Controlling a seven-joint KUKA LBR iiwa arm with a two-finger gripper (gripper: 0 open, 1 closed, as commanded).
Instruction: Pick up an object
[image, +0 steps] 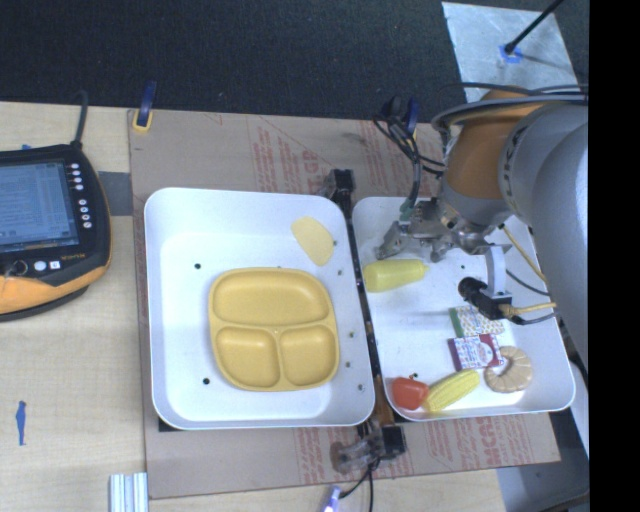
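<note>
My gripper (416, 246) hangs over the far left part of the right bin (430, 330), its fingers spread open with nothing between them. Just below it, touching or nearly touching, a pale yellow oblong object (395, 274) lies on the bin floor by the left wall. Along the near edge of that bin lie a red tomato-like piece (406, 392), a yellow corn cob (452, 389), a round tan cookie (509, 370) and a small red-and-white packet (474, 352).
The left bin (180, 300) holds a yellow divided plate (272, 327) and a yellow flat slice (313, 240) near its far right corner. A tablet in an orange case (45, 225) sits on the bench at far left.
</note>
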